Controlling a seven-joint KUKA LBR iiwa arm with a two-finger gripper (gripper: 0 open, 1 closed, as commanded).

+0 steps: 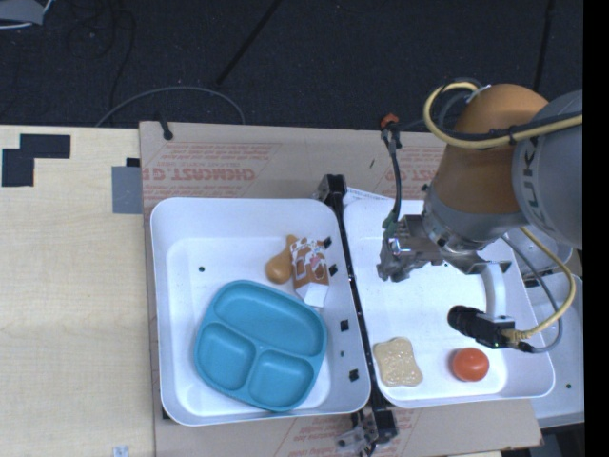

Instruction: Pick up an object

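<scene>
– Two white bins side by side. What lies in the left bin?

– A blue divided plate fills its lower part. Above the plate, towards the middle of the frame, sit an orange-brown lump and, touching it on the right, a brown-and-white patterned piece. It may be a small toy house, but it is too small to tell.

– And the right bin?

– A pale bread slice lies in its lower left corner. A red round thing lies to the right of the slice, apart from it, near the bin's lower edge.

– Where is the gripper?

– Over the upper left part of the right bin, close to the wall that divides the bins. The arm comes in from the upper right of the frame. The gripper hangs above the bread slice in the picture, well clear of it and of the red thing.

– Is it open? Does it hold anything?

– I cannot tell how far open it is, because the view from above is too dark and cluttered there. I see nothing held in it.
</scene>
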